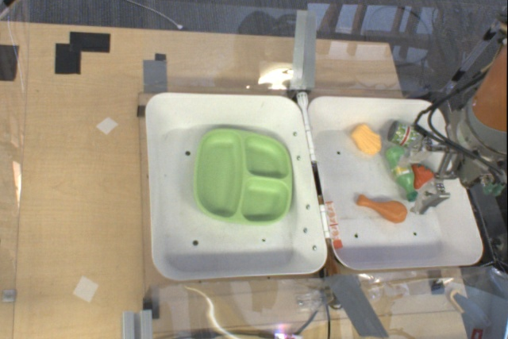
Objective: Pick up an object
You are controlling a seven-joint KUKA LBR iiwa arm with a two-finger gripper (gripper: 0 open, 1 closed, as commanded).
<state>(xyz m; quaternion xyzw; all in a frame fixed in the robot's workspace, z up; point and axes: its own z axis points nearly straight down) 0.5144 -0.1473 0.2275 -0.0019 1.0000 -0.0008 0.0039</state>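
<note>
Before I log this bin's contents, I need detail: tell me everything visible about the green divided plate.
The green divided plate is light green, looks like matte plastic, and is a rounded square with three compartments: one long on the left, two smaller on the right. It lies flat, right side up, near the middle of the left white bin, resting on its floor. Nothing else touches it.

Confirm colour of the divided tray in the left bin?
Light green, plain, no pattern. The divided tray shows clearly in the camera view.

Rt bin (pixel 349 246) crowded on its right w/ toys; left part bare; green tray (pixel 242 175) fills left bin's middle.
</note>
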